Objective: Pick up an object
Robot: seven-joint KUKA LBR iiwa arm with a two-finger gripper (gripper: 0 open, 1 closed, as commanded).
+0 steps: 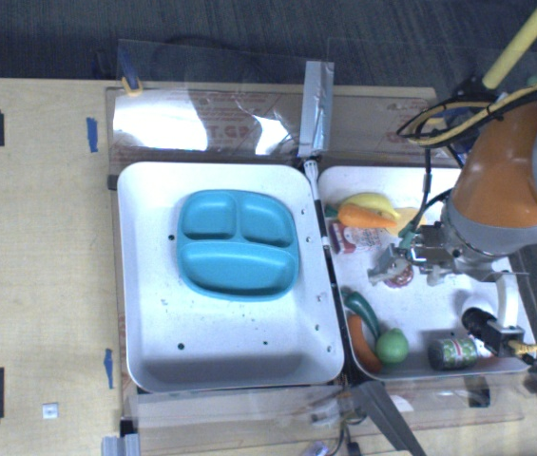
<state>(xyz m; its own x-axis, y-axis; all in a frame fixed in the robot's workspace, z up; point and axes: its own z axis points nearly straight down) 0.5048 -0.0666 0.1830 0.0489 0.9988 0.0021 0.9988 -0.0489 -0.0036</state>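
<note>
Pale wood makes up the surface (pixel 30 255), and two shallow white bins sit side by side on it. In the left bin (pixel 230 340) a blue divided plate (pixel 239 242) lies in the upper middle, leaving a wide bare band of white floor below it and narrower strips at the left and right walls. The right bin (pixel 439 326) is far more crowded. The grey arm with its orange band (pixel 506 183) reaches in from the right and covers the bin's upper right part. Its claw (pixel 396 264) hangs over the bin's middle left, above a small crumpled red and white packet (pixel 363 238); whether the claw is parted or closed cannot be told from this angle. A yellow banana (pixel 371 202) lies along the top wall, long axis running left to right, with an orange piece (pixel 368 218) just below it. At the lower left corner a carrot (pixel 363 343) lies against the dividing wall, pointing up and left, touching a green round fruit (pixel 393 346). A small dark bottle (pixel 458 351) lies on its side near the bottom wall, long axis left to right. Open white floor remains in the bin's centre, between the claw and the bottle.
</note>
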